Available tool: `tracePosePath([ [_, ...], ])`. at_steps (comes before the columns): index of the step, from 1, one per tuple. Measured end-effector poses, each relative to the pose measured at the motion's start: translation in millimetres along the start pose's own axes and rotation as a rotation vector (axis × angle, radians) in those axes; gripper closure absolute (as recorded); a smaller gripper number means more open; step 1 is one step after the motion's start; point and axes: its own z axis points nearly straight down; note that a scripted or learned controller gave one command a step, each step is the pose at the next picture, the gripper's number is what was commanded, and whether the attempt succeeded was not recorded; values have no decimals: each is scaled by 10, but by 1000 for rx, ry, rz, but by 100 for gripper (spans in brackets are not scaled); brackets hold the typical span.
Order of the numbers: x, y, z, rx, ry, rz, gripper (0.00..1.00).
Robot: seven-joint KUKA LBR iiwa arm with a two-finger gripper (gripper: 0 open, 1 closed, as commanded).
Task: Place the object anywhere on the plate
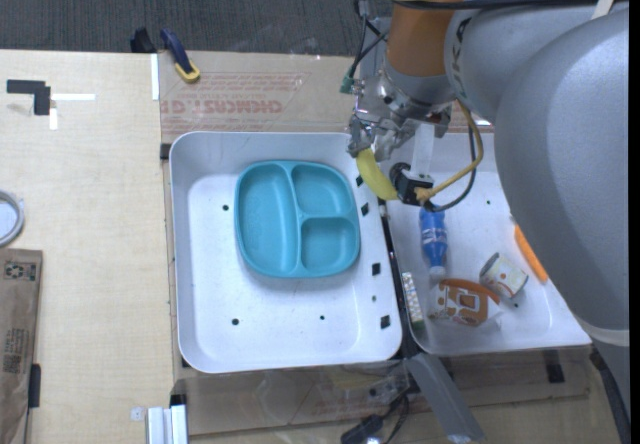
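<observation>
A light blue divided plate [297,219] lies in the left white bin [205,317], towards its back right. My gripper [367,148] hangs over the divide between the two bins, just past the plate's right rim. Its fingers are shut on the top end of a small yellow banana-shaped object [375,178], which dangles below them, off the bin floor. The object's lower end sits just right of the plate's upper right corner, over the bin edge rather than over the plate.
The right bin [480,200] holds a small blue bottle [432,238], an orange and white item [463,301], a white block [503,275] and an orange stick [529,254] by the arm. A blue and yellow clamp [180,56] rests on the cardboard behind the bins.
</observation>
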Motion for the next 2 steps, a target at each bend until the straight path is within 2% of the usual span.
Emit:
tracePosePath([
  [1, -220, 47, -4, 0, -1, -69, 100],
  [2, 377, -75, -361, -2, 0, -106, 100],
])
